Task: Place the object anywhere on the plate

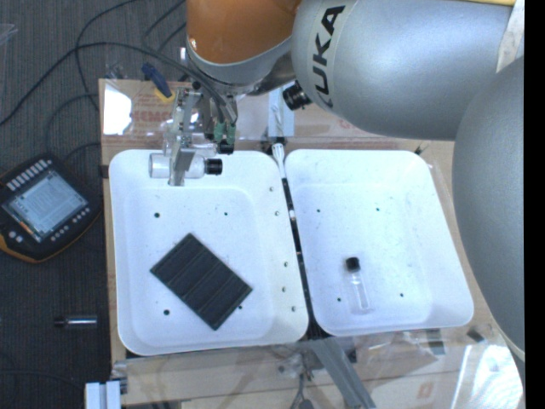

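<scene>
Task status: not done, as far as I can judge. The small clear vial with a black cap (356, 286) lies on its side in the lower middle of the right bin (400, 203), with nothing touching it. The dark ribbed plate (202, 281) lies flat and turned at an angle in the lower part of the left bin (255, 216), and nothing rests on it.

The gripper (180, 173) hangs over the upper left corner of the left bin, well apart from both the vial and the plate. From this angle I cannot tell whether it is spread or pressed together, and I see nothing pinched in it.

Remaining, in my estimate, is the whole job: cross to the right bin, pick up the vial, carry it over the divide between the bins and set it on the plate.

Surroundings: a teach pendant (43, 207) sits at the left edge of the frame, outside the bins, with loose cables above it. Nothing stands between vial and plate. The vial is round and lying down, so it may roll on pickup or on the ribbed surface.
</scene>
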Robot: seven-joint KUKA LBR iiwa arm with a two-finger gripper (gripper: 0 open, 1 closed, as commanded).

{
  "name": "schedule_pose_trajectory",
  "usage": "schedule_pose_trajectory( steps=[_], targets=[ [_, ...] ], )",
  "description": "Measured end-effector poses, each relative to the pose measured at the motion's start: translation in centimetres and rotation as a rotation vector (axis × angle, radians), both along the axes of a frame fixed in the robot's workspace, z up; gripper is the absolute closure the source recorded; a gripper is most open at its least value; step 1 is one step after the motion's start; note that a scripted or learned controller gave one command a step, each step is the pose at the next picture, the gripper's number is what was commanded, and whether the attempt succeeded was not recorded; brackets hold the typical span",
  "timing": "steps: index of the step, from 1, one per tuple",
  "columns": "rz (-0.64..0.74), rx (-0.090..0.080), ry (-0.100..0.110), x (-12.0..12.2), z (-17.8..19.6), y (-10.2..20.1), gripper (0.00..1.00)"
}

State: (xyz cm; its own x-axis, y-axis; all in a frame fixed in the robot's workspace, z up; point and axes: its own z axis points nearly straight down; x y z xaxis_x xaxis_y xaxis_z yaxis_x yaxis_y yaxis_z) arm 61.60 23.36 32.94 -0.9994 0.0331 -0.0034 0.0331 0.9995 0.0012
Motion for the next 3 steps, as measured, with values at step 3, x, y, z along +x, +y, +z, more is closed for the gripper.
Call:
schedule_pose_trajectory(
  steps=[3],
  targets=[
    [0.292,0.011,-0.008,4.0,8.2,0.4,1.00]
  ],
)
